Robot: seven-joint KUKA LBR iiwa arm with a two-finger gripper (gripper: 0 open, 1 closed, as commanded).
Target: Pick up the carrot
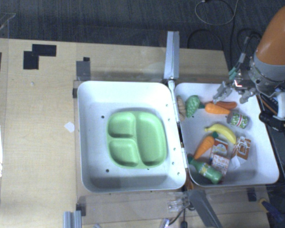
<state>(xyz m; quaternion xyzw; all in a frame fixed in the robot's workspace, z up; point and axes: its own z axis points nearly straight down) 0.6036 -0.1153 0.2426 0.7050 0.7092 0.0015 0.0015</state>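
Two orange carrot-like toys lie in the right bin (pixel 270 172). One carrot (pixel 204 147) with a green top lies slanted near the bin's middle left, beside the banana. A second orange piece (pixel 217 109) lies flat near the back, next to a green leafy toy (pixel 192 105). My gripper (pixel 233 96) hangs over the bin's back edge, just above and right of that orange piece. Its fingers (pixel 222 93) are spread open with nothing between them.
A yellow banana (pixel 222 132), a small green can (pixel 237 120), two snack boxes (pixel 221 154) and a green bottle (pixel 207 172) crowd the right bin. The left bin (pixel 92 103) holds a green divided plate (pixel 135 137). A metal divider post (pixel 171 56) stands between the bins.
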